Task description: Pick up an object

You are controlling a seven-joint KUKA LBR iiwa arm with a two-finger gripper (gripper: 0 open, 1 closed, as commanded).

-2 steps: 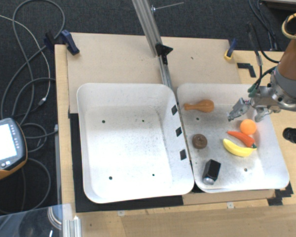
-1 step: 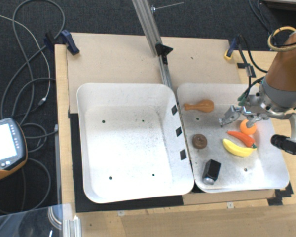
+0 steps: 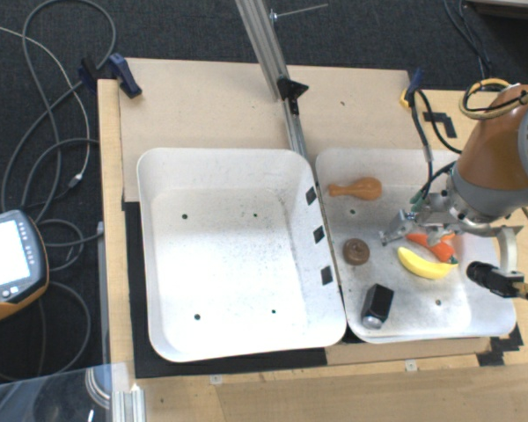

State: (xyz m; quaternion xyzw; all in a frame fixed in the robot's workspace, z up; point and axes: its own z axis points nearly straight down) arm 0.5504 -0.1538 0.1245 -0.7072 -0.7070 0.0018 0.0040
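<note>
In the right bin [image 3: 396, 319] lie a yellow banana [image 3: 423, 265], an orange carrot-like piece [image 3: 436, 246] just above it, a tan wooden pear shape [image 3: 355, 188], a brown round disc [image 3: 356, 251] and a small black box [image 3: 377, 305]. The arm's orange wrist [image 3: 500, 156] reaches in from the right, and my gripper [image 3: 420, 228] hangs low over the orange piece and the banana, partly hiding the orange piece. From this slant I cannot make out anything lifted off the bin floor.
The left bin [image 3: 158, 178] lies beside the right one, with black clips along the shared wall. A slanted metal pole [image 3: 268, 51] rises at the back. Cables and a black fitting [image 3: 488, 277] sit at the right edge; a handheld pendant [image 3: 9, 266] lies far left.
</note>
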